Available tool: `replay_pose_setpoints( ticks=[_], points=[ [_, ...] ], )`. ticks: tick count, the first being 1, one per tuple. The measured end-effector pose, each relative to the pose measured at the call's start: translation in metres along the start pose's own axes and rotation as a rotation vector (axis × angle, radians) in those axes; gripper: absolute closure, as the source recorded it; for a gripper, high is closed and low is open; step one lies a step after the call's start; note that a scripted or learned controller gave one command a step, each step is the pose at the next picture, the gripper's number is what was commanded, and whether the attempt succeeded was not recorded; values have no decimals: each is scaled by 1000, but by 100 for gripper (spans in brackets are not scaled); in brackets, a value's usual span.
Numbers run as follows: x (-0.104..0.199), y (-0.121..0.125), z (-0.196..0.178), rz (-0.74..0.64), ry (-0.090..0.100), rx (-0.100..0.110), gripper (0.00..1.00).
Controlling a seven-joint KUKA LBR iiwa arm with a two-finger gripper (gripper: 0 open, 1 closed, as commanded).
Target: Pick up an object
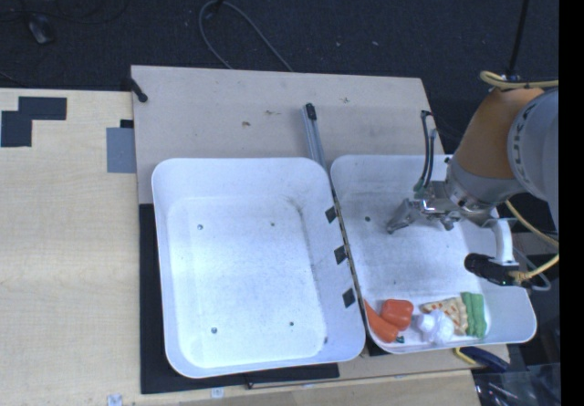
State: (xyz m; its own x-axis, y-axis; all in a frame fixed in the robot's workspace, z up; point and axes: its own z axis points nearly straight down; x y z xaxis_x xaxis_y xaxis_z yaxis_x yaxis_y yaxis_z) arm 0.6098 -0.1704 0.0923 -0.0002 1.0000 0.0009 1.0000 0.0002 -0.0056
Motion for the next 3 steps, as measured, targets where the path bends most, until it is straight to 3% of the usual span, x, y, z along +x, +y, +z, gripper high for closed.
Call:
replay_pose_setpoints(
  ticks=[1, 2, 3],
  points=[
    [0, 1, 4, 0, -2, -7, 0],
    [0, 1, -6, 0, -1, -9, 100],
    [3, 1, -49, 1, -1, -8, 100]
  ],
)
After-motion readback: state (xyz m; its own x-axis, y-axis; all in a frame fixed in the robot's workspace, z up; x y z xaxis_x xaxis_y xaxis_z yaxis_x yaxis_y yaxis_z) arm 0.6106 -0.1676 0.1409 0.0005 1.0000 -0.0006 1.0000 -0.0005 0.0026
